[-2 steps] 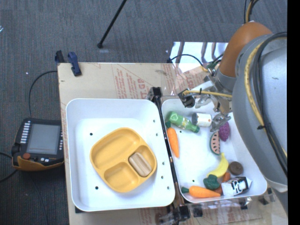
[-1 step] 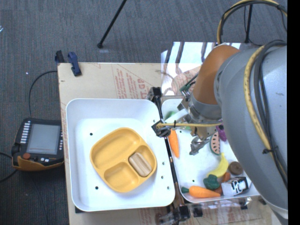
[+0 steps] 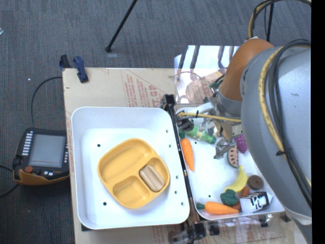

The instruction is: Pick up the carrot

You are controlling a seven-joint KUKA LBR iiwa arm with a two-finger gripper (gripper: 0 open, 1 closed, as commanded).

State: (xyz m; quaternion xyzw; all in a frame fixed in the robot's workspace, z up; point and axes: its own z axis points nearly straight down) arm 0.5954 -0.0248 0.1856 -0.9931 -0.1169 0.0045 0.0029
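An orange tapered carrot [image 3: 188,154] lies along the left wall of the right shallow white bin [image 3: 203,213], beside a green bottle [image 3: 199,133]. The grey arm's gripper [image 3: 223,145] hangs above a watermelon slice [image 3: 233,157]; its opening cannot be told. A second carrot [image 3: 219,208] rests near the front rim.

A dark grey carpeted floor [image 3: 91,24] with a fine ribbed texture surrounds the work area, seen from above under even overhead light. The tabletop [image 3: 127,85] is a pale brown board printed with faint red markings, with a blue clamp [image 3: 79,68] fixed at its far left corner. A thin black tripod leg [image 3: 124,19] slants across the carpet beyond it. On the floor to the left lies a handheld control pendant [image 3: 43,154] with a grey screen and orange trim, its black cable [image 3: 40,93] looping toward the board.
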